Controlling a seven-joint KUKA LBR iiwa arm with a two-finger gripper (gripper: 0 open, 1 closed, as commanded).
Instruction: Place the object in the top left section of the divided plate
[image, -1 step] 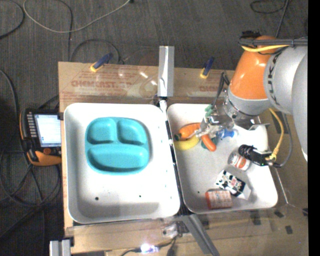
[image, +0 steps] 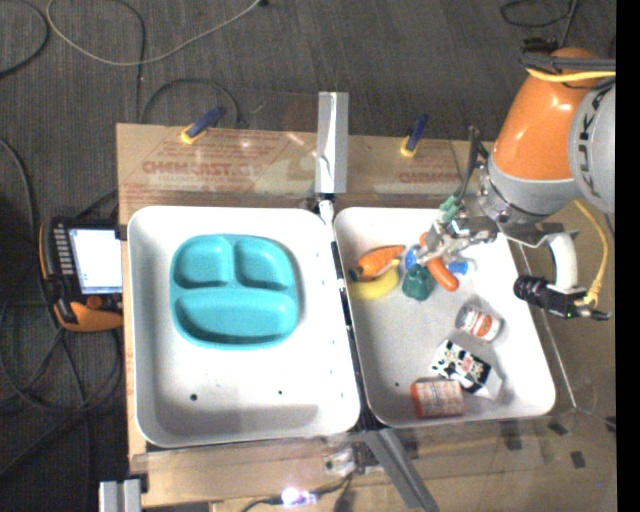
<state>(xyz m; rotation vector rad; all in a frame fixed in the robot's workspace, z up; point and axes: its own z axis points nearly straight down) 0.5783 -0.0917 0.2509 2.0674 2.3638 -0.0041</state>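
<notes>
The bench (image: 140, 160), a brown board with red lettering, runs across the middle of the frame and carries two shallow white bins side by side. The left bin (image: 240, 400) holds the divided plate (image: 237, 290), a teal rounded-square dish with two small sections along its upper edge and one wide section below; all three sections lie bare. The right bin (image: 530, 390) holds a cluster of small things.

The grey arm (image: 550, 120) with its orange band enters from the upper right of the frame and slants down-left toward the right bin. Its gripper (image: 447, 240) sits over the upper middle of that bin, just above the cluster. The fingers blur into the coloured items beneath them, so whether the claw is open, closed or gripping anything cannot be told.

In the cluster, a yellow banana-shaped piece (image: 375, 287) lies with its long axis running left to right, curving under an orange carrot-like piece (image: 378, 259) whose long axis tilts slightly up toward the right. Just right of these stands a teal-green object (image: 417, 283), touching or nearly touching a small orange-red piece (image: 446, 277) that slants down toward the right. Which of these is the task's object cannot be told.

Lower in the right bin, well apart from the cluster, lie a black-and-white patterned packet (image: 465, 366), a brown-red can (image: 438, 398) on its side with its axis left to right, and a small red-and-silver can (image: 479, 322).
</notes>
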